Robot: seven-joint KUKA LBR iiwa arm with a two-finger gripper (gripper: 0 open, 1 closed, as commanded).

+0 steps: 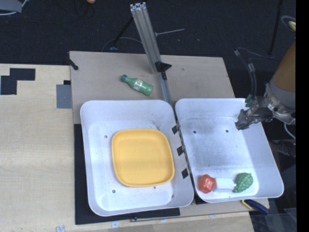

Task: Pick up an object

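In the camera view, the gripper (243,120) hovers at the right bin's (217,129) far right rim; whether its fingers are parted cannot be told, and nothing visibly sits between them. The red pepper toy (206,183) and green broccoli toy (243,182) lie near the bin's front wall (241,197), well apart from it. A descent there risks striking that wall, or nudging a toy aside.

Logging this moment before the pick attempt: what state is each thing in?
green bottle: lying on its side on the bench, outside both bins
yellow plate: flat in the left bin
red object: resting in the right bin
green object: resting in the right bin
gripper: above the right bin, holding nothing
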